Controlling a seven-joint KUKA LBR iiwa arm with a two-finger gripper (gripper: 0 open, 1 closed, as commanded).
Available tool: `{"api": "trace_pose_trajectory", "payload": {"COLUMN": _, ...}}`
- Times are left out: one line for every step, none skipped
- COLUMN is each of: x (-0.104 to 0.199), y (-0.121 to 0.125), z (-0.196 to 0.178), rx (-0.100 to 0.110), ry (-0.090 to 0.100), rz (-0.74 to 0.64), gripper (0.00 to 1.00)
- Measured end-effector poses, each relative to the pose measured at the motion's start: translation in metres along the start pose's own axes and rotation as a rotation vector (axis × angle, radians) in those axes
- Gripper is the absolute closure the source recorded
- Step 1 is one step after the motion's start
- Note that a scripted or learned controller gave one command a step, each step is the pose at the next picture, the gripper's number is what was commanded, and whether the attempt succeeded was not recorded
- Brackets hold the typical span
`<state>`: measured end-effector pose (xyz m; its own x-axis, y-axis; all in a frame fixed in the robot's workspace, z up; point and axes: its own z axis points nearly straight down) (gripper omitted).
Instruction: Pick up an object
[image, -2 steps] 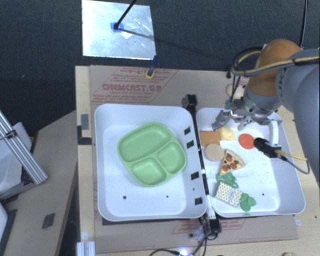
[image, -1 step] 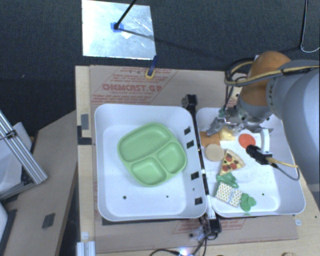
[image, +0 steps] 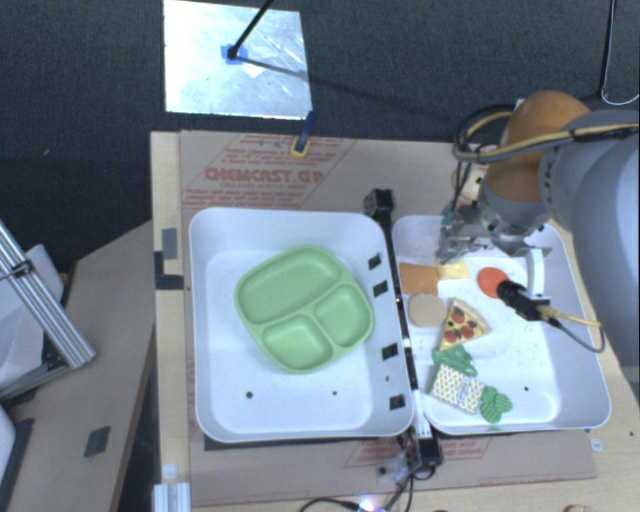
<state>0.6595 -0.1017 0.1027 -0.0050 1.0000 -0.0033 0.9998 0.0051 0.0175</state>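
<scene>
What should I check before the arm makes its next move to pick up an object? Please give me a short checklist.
1. Gripper is above the right bin: ok.
2. Something is held between its fingers: cannot tell.
3. A target lies near it, the yellow piece: ok.
4. Neighbours leave room; the orange-brown slice and red disc are close by: not ok.
5. Left bin holds the green tray, out of the way: ok.

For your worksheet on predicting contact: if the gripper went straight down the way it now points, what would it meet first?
Most likely the yellow cheese slice in the right bin, lying just below the gripper, beside the toast slice. Depth is hard to judge from this slanted view, so it might meet the bin floor instead.
</scene>
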Motion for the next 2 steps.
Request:
{"api": "trace_pose_trajectory", "payload": {"x": -0.006, "y": 0.012, "z": -0.056, "rx": 0.009, "ry": 0.002, "rz": 0.000, "gripper": 1.00}}
{"api": "trace_pose_trajectory", "payload": {"x": -0.013, "y": 0.020, "z": -0.106, "rx": 0.009, "ry": 0.002, "rz": -0.001, "gripper": 1.00}}
